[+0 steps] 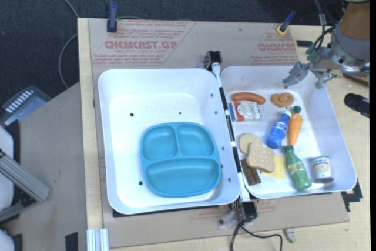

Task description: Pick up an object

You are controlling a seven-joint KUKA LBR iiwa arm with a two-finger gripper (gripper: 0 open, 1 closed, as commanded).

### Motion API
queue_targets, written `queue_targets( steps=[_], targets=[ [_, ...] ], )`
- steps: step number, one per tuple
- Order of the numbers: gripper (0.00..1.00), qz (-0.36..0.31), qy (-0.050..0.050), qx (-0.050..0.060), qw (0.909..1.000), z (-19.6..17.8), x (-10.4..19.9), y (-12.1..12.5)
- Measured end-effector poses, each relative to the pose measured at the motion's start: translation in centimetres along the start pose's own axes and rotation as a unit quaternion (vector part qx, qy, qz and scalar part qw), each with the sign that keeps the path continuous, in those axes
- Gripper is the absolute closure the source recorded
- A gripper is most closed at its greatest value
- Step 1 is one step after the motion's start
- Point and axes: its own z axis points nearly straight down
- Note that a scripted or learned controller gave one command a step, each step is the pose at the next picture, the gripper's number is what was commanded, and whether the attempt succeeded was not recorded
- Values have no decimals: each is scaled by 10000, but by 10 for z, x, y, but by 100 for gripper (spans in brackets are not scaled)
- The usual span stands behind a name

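Two white bins sit side by side on the bench. The left bin (117, 97) holds a blue plate (179, 159) with three compartments, lying flat toward the bin's near right part. The right bin (335, 126) holds the small things: a sausage (248, 97) near the far left corner, a red-and-white packet (247, 110) just below it, and a pretzel (282, 99) to the sausage's right. A blue bottle (278, 130) and a carrot (294, 128) lie side by side in the middle, close to touching. Nearer the front, bread slices (258, 153) overlap one another — a dark brown bar (251, 175) lies at their near edge and something yellow (277, 168) shows under their right side. A green bottle (296, 168) lies tilted to the right of the bread, and a small can (321, 168) stands by the right wall. The gripper (308, 72) hovers over the far right corner of the right bin, apart from all the items; its fingers are spread wide with nothing between them — the pretzel is the nearest thing to it.
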Motion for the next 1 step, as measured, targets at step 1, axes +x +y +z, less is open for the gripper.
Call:
queue_targets(
  steps=[1],
  targets=[
    [0,-5,5,11,10000,109,1,22]
  ],
)
